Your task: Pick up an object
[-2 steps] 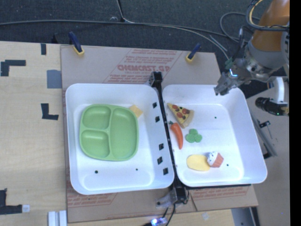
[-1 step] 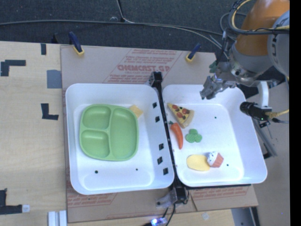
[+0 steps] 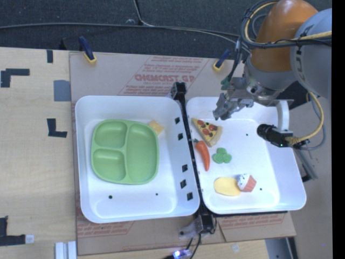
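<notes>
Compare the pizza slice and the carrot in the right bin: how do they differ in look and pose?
The pizza slice is a flat yellow wedge with red dots; the carrot is a thin orange-red stick. The pizza slice lies nearer the gripper; the carrot lies below it in the view, along the divider. Both are toy foods in the right bin.

A single fixed camera is looking down at a slant from above the worktop [image 3: 32, 107], standing far enough back to be taking in both white bins [image 3: 86, 198] side by side, with the arm [image 3: 280, 31] reaching in from the right.
</notes>
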